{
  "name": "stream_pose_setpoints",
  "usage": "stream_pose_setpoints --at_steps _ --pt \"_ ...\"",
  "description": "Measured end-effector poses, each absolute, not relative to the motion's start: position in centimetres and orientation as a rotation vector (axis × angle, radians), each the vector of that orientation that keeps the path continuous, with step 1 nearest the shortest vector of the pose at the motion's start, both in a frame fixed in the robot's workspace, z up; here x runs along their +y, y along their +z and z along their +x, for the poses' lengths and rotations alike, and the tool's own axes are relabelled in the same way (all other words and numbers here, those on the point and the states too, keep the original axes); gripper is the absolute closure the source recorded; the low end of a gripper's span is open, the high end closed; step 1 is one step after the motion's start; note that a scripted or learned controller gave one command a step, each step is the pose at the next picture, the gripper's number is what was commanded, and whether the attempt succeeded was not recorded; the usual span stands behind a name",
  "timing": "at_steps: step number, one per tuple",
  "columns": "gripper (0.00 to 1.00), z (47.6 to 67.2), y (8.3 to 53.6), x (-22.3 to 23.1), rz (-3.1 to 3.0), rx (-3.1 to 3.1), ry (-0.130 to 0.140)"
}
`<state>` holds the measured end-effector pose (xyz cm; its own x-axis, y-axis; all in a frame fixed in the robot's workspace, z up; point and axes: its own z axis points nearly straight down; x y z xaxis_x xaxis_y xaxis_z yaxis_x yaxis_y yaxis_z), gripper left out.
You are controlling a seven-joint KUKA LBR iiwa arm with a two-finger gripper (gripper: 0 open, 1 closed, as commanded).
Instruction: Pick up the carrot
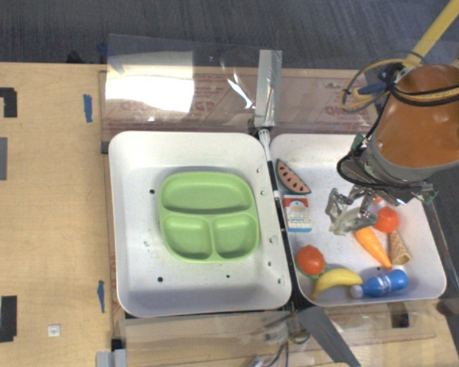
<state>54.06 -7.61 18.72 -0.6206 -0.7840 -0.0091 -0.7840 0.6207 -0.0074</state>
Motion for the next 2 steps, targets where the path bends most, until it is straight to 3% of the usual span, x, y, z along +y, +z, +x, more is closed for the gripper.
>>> stream_pose_setpoints --at_steps 1,2 --pt "1.00 51.2 10.3 -10.6 -1.542 2.729 -0.002" --pt "1.00 51.2 25.1 -7.3 -1.727 2.611 -0.011"
